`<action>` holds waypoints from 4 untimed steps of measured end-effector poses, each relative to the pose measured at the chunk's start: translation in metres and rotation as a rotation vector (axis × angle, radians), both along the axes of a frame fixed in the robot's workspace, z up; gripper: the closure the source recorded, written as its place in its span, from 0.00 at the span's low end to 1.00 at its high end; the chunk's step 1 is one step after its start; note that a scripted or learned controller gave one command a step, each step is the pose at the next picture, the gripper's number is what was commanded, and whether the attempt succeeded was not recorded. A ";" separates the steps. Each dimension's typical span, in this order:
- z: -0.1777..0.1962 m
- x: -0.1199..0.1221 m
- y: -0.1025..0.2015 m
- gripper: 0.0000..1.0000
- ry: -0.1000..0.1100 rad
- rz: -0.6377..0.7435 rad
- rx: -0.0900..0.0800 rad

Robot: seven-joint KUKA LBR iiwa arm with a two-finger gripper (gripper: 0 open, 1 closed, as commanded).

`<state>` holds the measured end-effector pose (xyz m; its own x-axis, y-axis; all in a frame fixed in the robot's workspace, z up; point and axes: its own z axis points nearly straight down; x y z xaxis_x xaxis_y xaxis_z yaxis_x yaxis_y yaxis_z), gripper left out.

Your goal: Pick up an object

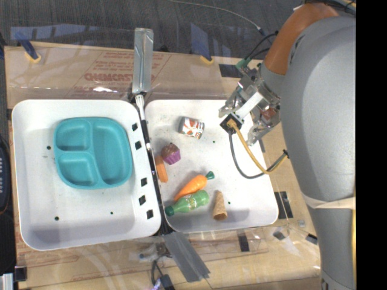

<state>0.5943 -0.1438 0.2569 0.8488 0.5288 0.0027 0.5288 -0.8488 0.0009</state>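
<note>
Two white bins sit side by side on the table; the left bin (36, 222) carries a teal divided plate (94, 151). Every candidate lies in the right bin (254, 213): can (191, 126), purple piece (171, 153), carrot (193, 185), green bottle (188, 203), cone (219, 205). Whether the hand (242, 110) is apart or together, I cannot tell. Carrot and bottle touch, so a descent there risks nudging both; the can may roll.

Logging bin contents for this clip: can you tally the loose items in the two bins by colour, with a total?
Teal: 1, the divided plate in the left bin
Orange: 2, the carrot and a thin orange piece by the divider
Green: 1, the bottle
Purple: 1, the purple item
Tan: 1, the cone
White and red: 1, the can
Total: 7
</note>
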 end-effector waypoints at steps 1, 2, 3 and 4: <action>-0.163 -0.056 -0.041 0.00 0.010 -0.236 0.004; -0.166 0.037 -0.032 0.00 0.006 -0.346 0.003; -0.156 0.037 -0.029 1.00 0.011 -0.337 0.005; -0.166 0.056 -0.065 1.00 0.006 -0.349 0.002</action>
